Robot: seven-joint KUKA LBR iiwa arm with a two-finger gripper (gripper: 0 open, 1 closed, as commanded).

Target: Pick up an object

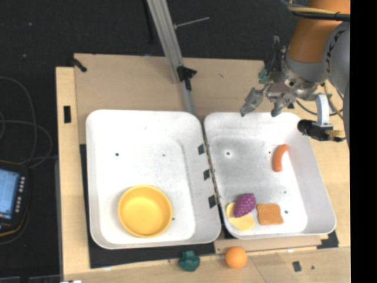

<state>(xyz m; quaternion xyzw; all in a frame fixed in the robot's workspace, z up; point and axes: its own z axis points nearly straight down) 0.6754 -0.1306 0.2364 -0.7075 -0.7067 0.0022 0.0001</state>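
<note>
Four small items lie in the right bin [312,175] in the camera view: an orange sausage-shaped piece [279,157] at 2 o'clock, and a purple cluster [244,204], a yellow slice [240,220] and a tan block [270,214] near 6 o'clock. The gripper [260,108] hangs empty, fingers spread, above the bin's 12 o'clock rim; the sausage-shaped piece looks light, rigid and smooth, so grasp it across its narrow middle.
</note>
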